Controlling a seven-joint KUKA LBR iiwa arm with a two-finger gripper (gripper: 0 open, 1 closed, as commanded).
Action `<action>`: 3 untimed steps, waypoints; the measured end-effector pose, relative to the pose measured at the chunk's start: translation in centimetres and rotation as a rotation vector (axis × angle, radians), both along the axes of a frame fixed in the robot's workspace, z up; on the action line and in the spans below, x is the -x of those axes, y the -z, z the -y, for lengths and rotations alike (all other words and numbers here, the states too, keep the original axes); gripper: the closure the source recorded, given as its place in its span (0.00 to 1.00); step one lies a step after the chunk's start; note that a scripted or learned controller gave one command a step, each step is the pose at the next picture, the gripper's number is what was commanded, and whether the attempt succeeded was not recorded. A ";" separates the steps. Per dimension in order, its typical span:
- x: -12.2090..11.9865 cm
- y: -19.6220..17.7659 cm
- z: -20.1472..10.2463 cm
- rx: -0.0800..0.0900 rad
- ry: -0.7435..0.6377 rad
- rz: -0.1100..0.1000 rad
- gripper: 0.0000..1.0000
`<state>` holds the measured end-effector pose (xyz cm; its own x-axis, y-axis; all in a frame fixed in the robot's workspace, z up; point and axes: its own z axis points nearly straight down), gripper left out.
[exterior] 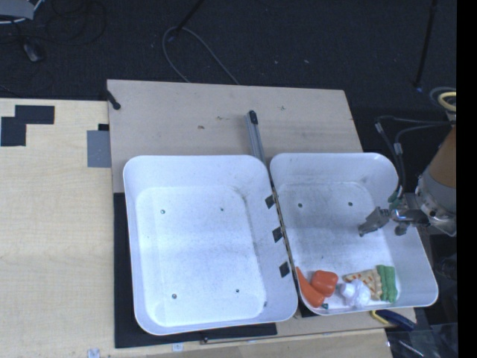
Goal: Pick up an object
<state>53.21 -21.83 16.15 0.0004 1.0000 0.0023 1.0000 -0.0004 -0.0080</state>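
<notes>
Gripper (386, 223) hangs over the right edge of the right bin (328, 170), reaching in from the right; two dark fingers (370, 225) point left and slightly down over the bin floor. Nothing lies between them. How far apart they stand cannot be told at this size. Behind the gripper, the grey wrist and an orange band of the arm (441, 171) rise toward the right.

Objects are gathered along the near edge of the right bin, well apart from the gripper. From left to right: an orange-red piece (323, 281) with a thinner orange strip beside it, a white lump (352, 294), a tan patterned item (365, 281), and a green item (387, 282) standing nearest the bin's right corner. They touch or nearly touch one another.

Left bin (195, 174) sits beside the right bin; black clips (277, 234) join their shared rims. Both bins rest on a tan board (223, 118). A grey rod (255, 133) lies on the board behind the bins.
</notes>
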 end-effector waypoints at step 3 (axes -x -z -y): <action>3.7 6.3 -11.7 0.002 0.002 0.011 1.00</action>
